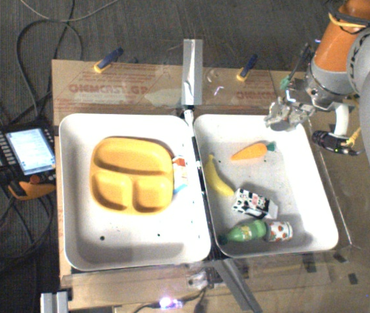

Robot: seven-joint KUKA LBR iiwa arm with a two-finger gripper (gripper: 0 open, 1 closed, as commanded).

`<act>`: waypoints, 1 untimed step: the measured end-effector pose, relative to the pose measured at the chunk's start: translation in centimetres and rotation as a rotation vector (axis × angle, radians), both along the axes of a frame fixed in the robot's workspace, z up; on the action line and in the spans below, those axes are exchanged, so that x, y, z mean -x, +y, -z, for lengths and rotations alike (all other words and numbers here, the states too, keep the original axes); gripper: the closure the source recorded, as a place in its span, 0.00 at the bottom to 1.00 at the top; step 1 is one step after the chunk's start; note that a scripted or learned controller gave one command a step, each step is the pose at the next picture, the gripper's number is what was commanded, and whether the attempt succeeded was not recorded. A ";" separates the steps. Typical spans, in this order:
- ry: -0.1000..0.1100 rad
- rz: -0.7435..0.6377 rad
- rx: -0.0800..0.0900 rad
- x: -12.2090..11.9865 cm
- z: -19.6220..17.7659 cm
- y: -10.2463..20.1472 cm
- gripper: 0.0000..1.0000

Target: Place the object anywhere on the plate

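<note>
2 white bins are seen side by side on the bench; the left bin (74,240) holds a yellow plate (132,173) with 3 compartments, lying flat near the bin's middle. A small red, white and blue item (180,171) lies just beside the plate's right edge, against the bin wall; its kind cannot be told. The right bin (322,233) holds 5 things: a carrot (252,150) near the upper middle; a banana (216,178) along the left wall; a black-and-white packet (252,203) near the middle; a green bottle (246,231) and a small patterned can (279,230) touching each other near the lower wall. The gripper (286,116) is positioned over the upper right corner of the right bin, above and to the right of the carrot, well apart from the plate; nothing is seen between its fingers; whether they are spread or closed cannot be told. A handheld screen unit (23,150) lies left of the bench.
</note>
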State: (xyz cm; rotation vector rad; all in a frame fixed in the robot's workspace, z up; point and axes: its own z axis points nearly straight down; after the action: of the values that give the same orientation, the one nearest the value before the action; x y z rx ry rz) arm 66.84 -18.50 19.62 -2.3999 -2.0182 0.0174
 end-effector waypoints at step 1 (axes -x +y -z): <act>-0.002 0.013 -0.002 0.0 0.7 7.1 1.00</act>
State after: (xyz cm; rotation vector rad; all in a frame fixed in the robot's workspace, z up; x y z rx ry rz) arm 66.84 -11.40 18.93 -2.4125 -2.0027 0.0135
